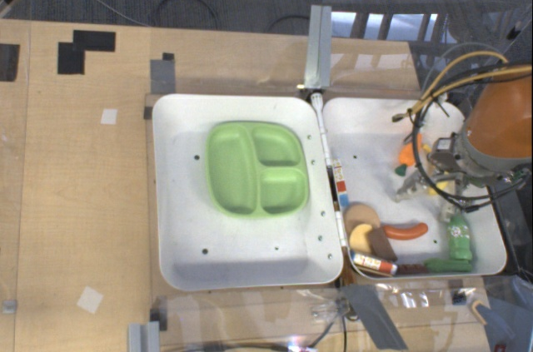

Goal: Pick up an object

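Clutter crowds the right bin's [366, 126] near edge, so I'd steer the gripper [414, 185], whose opening I cannot tell from here, down squarely over the orange sausage-shaped toy [405, 231] beside the green bottle [459, 235].

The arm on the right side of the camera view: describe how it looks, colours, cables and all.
A grey metal arm with a broad, rounded orange band above the wrist. Yellow and black cables loop over it and hang beside the wrist. The pincer is pale grey metal.
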`<state>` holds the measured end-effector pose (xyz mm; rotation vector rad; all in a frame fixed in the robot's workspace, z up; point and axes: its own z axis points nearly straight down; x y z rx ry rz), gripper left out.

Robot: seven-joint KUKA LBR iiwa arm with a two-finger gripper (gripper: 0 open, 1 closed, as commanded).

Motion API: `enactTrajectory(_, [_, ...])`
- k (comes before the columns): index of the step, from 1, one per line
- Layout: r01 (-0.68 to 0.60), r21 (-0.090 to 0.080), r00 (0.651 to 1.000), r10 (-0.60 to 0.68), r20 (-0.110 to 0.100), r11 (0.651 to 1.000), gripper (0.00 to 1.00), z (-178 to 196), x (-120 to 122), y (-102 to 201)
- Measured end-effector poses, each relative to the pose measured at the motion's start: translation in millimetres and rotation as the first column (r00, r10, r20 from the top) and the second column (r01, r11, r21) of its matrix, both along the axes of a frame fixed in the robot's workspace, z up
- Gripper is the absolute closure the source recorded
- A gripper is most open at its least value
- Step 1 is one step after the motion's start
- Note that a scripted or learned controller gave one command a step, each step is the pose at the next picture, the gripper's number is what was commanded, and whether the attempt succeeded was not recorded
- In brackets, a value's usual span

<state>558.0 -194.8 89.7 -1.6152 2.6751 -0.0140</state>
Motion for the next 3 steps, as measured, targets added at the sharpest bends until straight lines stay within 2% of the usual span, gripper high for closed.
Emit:
enactTrajectory(1, [-0.015, -0.003, 1.000, 0.015, -0.002, 1.000, 0.00, 1, -57, 33])
enactTrajectory(2, [-0.019, 0.001, 1.000, 0.019, 0.010, 1.000, 1.00, 13, -51, 37])
enactTrajectory(3, [0.263, 0.001, 0.965, -0.263, -0.004, 0.965, 1.00, 176, -67, 62])
